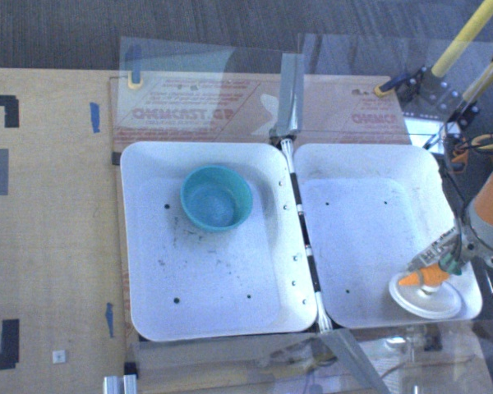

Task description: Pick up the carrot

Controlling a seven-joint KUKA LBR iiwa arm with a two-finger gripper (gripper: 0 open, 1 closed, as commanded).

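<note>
The orange carrot (419,279) lies on a small white plate (427,300) in the near right corner of the right bin (370,220). My gripper (442,261) reaches in from the right and sits low, right at the carrot's right end and touching or nearly touching it. The carrot's left part shows clearly on the plate. Its right end is partly covered by the gripper.
A teal bowl (217,197) stands upright in the far part of the left bin (205,302). A ridge (300,228) where the two bins' rims meet runs between them. The right bin's wall is close to the plate on the near and right sides.
</note>
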